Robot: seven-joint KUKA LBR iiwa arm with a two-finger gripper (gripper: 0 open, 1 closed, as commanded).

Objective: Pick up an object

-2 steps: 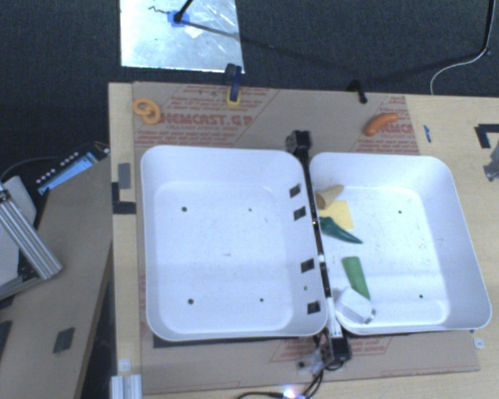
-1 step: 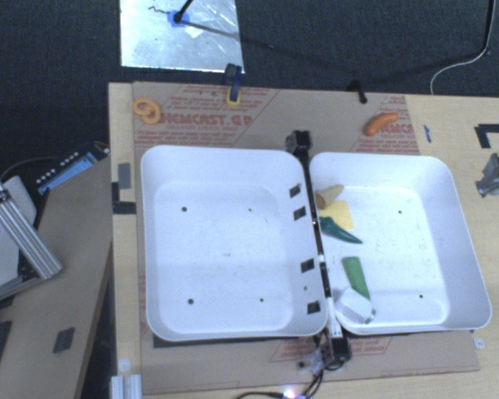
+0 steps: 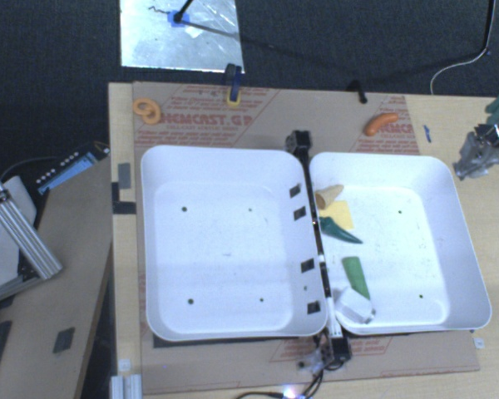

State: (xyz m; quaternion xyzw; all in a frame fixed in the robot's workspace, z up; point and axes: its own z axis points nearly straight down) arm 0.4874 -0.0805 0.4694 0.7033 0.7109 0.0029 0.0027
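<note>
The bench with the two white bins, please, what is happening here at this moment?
A robot arm is set up to pick an object, and nothing is picked yet. Its hand sits at the right edge of the bench, outside the right bin, with nothing seen in it. The objects lie near that bin's left wall: a tan cone, a yellow piece, a dark teal piece, a green piece and a white object. An orange sausage-shaped toy and an orange ring lie on the bench behind the bins.

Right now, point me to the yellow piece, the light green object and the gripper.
yellow piece (image 3: 339, 214): camera view, on its flat middle.
light green object (image 3: 356, 276): camera view, mid-body.
gripper (image 3: 476, 164): camera view, at its lower tip, right edge of the bench.
</note>
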